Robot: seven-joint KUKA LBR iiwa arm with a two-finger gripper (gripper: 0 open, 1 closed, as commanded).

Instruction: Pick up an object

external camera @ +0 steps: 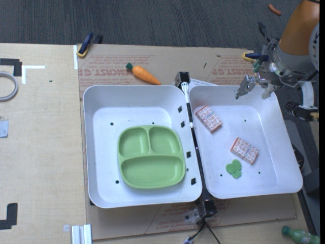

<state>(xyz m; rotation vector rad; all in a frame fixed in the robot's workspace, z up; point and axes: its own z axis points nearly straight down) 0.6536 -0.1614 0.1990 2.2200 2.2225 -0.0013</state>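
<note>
Hand: the hand [255,87] hangs over the far right corner of the right bin [284,136], its two fingers [242,89] spread apart and pointing down, with nothing between them.
Step in hand: as I judge it, the approach before a grasp; no object is yet reached.
How to do it well: pick one target and centre the spread fingers over it before descending. The nearest candidate is the upper patterned packet [209,118], lying flat on the bin floor near the divider. It is flat and thin, so the fingers should straddle its narrow sides and go right down to the floor, or they will likely close on air.
Risk: the packet lies askew to the bin walls, so the wrist probably needs turning to match its edges.
Other targets: a second patterned packet [245,151] lies nearer the bin's middle, and a small green leafy piece [234,169] sits just below it, apart from it.
Arm pose: the arm [299,29] reaches in from the right, orange band above the grey wrist, tilted towards the bin corner.
Left bin [96,136]: holds a green divided plate [151,156].
Desk: a toy carrot [143,73] lies on the cardboard [167,60] beyond the bins.
</note>
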